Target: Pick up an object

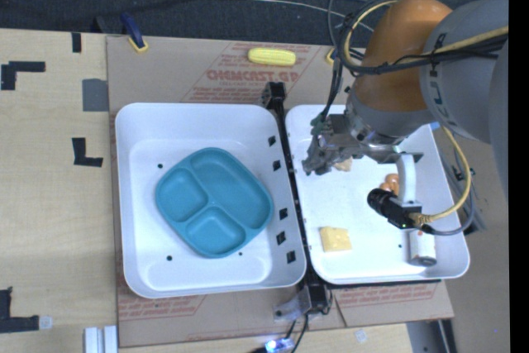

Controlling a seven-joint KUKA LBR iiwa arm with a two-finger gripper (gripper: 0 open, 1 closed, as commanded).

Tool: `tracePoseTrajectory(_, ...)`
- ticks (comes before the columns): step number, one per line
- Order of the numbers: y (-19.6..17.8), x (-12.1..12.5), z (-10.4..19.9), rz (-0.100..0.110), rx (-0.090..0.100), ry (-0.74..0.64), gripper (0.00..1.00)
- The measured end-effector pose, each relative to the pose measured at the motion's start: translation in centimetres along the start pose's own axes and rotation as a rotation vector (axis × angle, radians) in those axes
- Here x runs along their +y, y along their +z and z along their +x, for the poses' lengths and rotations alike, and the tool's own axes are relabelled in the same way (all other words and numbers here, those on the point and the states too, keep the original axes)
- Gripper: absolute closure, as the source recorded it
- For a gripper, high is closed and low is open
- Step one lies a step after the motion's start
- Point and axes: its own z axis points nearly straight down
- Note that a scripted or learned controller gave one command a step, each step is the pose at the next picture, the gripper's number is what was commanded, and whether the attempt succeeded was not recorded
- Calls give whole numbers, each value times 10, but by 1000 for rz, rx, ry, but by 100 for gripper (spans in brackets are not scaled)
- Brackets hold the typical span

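My gripper [316,160] hangs low over the left part of the right bin [364,264], close to the divider between the bins. A small pale beige object [343,165] lies just to its right, partly hidden by the wrist. A yellow wedge-like block [335,239] rests near the front of the same bin, well clear of the gripper. A small orange-and-peach object [392,178] shows further right, partly covered by the arm. Nothing is visibly held.
The left bin [136,128] holds a blue divided plate [213,201]. A yellow banana-shaped item [271,56] lies on the cardboard behind the bins. The grey and orange arm covers the back of the right bin.
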Motion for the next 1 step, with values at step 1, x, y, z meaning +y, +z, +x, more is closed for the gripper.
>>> tracePoseTrajectory(1,-4,8,58,-1,1,-2,100)
